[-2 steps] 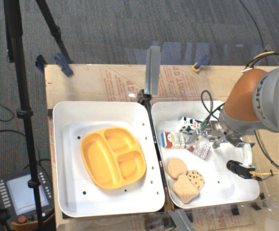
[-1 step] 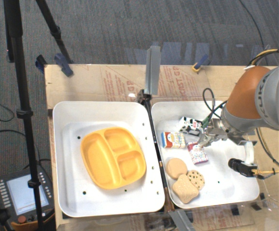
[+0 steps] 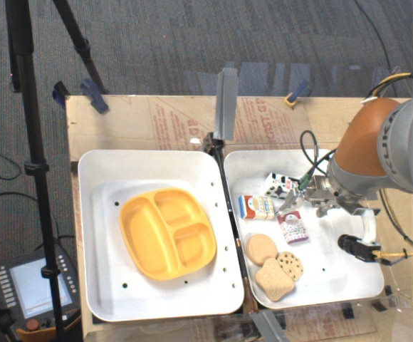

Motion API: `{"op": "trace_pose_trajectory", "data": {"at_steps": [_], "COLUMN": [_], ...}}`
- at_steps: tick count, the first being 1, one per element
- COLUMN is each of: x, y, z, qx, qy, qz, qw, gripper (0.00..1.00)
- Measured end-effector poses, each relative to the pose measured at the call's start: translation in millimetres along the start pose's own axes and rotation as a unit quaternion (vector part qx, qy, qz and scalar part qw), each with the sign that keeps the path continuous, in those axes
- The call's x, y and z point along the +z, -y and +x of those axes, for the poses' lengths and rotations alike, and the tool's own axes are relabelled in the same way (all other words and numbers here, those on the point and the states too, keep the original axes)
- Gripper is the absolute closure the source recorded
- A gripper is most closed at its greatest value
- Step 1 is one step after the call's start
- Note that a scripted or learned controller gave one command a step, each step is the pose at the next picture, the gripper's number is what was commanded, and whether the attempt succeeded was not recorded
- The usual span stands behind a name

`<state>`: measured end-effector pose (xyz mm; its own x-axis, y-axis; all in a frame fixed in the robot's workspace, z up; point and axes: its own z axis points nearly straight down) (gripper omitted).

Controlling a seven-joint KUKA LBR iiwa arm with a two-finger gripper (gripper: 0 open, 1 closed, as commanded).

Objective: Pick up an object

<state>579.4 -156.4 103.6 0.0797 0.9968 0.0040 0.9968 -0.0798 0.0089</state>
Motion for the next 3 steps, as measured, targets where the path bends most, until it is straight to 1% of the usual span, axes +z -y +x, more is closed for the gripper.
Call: {"op": "trace_pose_trajectory", "data": {"at_steps": [1, 2, 3], "x": [17, 9, -158], "y": [23, 24, 18], "z": [38, 36, 76], "qx": [-0.032, -0.029, -0.081], "qy": [0.001, 0.000, 0.002], "qz": [0.006, 0.008, 0.006], "qw": [0.9995, 0.9995, 0.9967], "gripper": [0.00, 1.00, 1.00]}}
